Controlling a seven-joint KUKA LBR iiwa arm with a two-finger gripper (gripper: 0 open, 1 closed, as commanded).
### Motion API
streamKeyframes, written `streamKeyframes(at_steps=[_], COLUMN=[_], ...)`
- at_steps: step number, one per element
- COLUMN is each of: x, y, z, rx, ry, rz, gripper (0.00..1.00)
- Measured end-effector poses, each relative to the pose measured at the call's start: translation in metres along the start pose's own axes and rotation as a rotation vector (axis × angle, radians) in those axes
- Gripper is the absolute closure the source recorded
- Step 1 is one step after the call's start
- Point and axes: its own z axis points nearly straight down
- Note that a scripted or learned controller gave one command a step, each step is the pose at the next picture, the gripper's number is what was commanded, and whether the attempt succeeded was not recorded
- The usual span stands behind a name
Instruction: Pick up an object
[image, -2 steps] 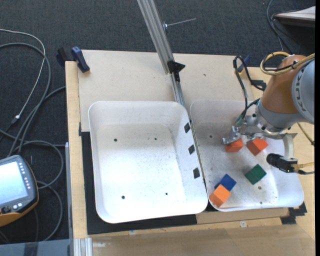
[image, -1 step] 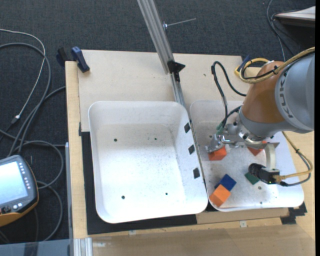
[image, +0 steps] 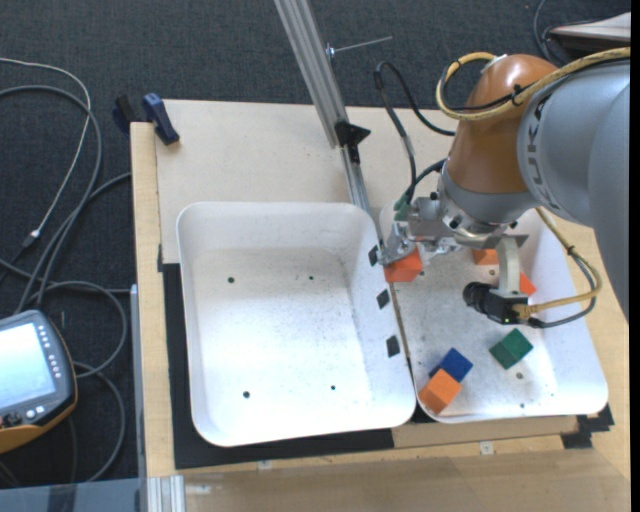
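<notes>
My gripper (image: 403, 252) hangs over the left rim of the right bin (image: 560, 375), close to the divide between the two bins. An orange-red block (image: 403, 267) sits between its fingertips, so the gripper is shut on it. Lower in the right bin lie a blue block (image: 457, 363), an orange block (image: 439, 390) touching it, and a green block (image: 511, 349). Two more orange pieces (image: 486, 257) (image: 525, 287) peek out from under the wrist, partly hidden.
The left bin (image: 190, 235) holds only dark specks. A slanted metal rail (image: 318, 75) runs down to the bins' shared edge. Black clips (image: 388, 321) line that edge. A black fitting with a yellow cable (image: 492, 300) hangs under the wrist.
</notes>
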Motion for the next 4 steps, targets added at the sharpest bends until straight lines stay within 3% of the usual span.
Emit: streamKeyframes(at_steps=[1, 2, 3, 4], x=[-0.068, -0.071, -0.070, 0.019], y=[0.004, 0.035, 0.034, 0.014], z=[0.004, -0.053, -0.060, -0.029], rx=[0.008, 0.001, 0.007, 0.017], ry=[-0.008, -0.006, -0.006, 0.000], rz=[0.016, 0.008, 0.008, 0.002], gripper=[1.00, 1.00, 1.00, 1.00])
